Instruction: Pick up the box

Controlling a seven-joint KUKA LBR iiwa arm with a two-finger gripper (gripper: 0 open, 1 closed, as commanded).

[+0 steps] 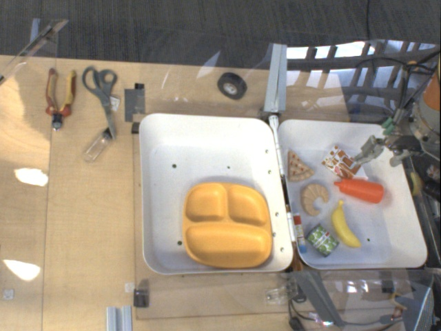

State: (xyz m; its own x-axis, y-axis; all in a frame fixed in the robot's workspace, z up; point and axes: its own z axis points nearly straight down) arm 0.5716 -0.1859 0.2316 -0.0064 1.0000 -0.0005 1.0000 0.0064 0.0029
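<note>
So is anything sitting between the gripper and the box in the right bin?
Nothing visible does. The gripper is right at the red and white box, at its right end. The carrot lies just below the box, and the pizza slice to its left, both off the approach line.

Single fixed camera above bench (69, 205), slanting down over both bins (158, 143).

Glossy yellow plastic tray (227, 224)
</note>
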